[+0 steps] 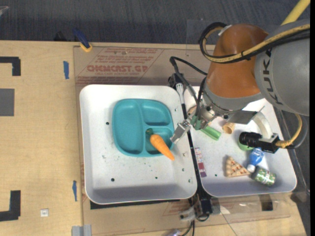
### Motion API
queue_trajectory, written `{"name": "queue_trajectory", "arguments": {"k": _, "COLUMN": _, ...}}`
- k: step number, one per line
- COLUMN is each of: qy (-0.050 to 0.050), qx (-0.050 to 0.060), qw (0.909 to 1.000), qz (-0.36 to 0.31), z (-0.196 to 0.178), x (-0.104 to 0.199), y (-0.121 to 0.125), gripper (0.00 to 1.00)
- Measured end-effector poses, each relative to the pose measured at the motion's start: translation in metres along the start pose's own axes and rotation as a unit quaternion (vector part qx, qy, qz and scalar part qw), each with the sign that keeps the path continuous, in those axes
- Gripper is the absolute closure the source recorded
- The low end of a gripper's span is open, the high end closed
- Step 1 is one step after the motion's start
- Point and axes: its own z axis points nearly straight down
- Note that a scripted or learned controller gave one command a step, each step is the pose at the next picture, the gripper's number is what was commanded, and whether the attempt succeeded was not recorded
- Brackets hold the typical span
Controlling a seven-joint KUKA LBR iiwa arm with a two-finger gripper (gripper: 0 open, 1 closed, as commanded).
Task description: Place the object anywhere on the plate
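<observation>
2 white bins sit side by side in the middle of the frame. The left bin [98, 171] holds a teal plate [130, 127] with 3 compartments, placed toward the bin's upper middle. A carrot [161, 146] lies slanted at the plate's lower right corner. Its thick end rests in the small lower right compartment. Its thin tip points to the lower right and reaches over the plate's rim.

The arm enters from the upper right of the frame and hangs over the wall between the bins. The gripper [177, 134] reaches down and left, its end just above and right of the carrot, close to it. I cannot tell whether the gripper is apart or together, nor whether it touches the carrot.

The right bin [216, 173] holds 5 loose things. A green stick [212, 132] and a small beige cork [227, 128] lie near its upper left. A pizza slice [235, 167] lies lower, in the middle. A blue and white bottle [256, 158] and a green can [265, 176] lie at the lower right, touching.
</observation>
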Motion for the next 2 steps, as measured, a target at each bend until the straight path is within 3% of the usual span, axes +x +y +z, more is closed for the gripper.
{"name": "queue_trajectory", "arguments": {"k": 1, "qy": 0.002, "qx": 0.002, "qw": 0.9977, "qz": 0.067, "z": 0.0526, "x": -0.0528, "y": -0.0183, "gripper": 0.0}}
{"name": "queue_trajectory", "arguments": {"k": 2, "qy": 0.001, "qx": 0.001, "qw": 0.9978, "qz": 0.066, "z": 0.0515, "x": -0.0526, "y": -0.0173, "gripper": 0.0}}
